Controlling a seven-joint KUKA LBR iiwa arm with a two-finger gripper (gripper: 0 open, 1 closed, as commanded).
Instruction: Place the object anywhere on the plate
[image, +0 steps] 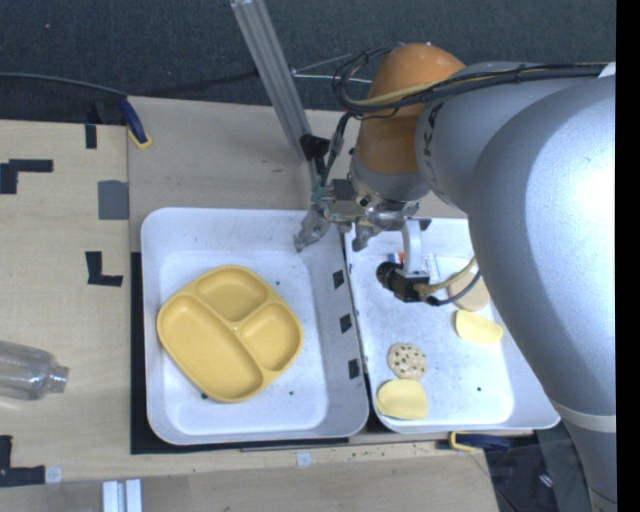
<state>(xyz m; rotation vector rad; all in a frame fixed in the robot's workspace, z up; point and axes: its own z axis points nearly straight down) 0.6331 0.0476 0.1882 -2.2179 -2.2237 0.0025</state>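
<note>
On the far left edge of the brown wooden worktop (60, 300), a clear bottle (30, 372) lies on its side. Black tape marks (100, 270) and a small grey patch (113, 198) are stuck on the wood near it. Past the far edge of the worktop is a dark floor (100, 40), and a black cable (60, 82) lies across it.

Next comes the left bin (200, 225), white with little dark specks. A yellow plate (230, 330) with three parts sits flat in it. A silver rail (272, 80) leans up at the far side.

The claw (335, 235) hangs over the far end of the strip where the two bins meet. Its two fingers are spread apart, and nothing is between them.

The right bin (450, 385) holds the food bits. A round cookie (406, 359) with dark dots lies close to the middle strip. A pale yellow lump (402, 399) lies just beside it, on the near side. A second yellow piece (478, 328) lies further right, close to the big grey arm (540, 200). All three are well apart from the plate.
</note>
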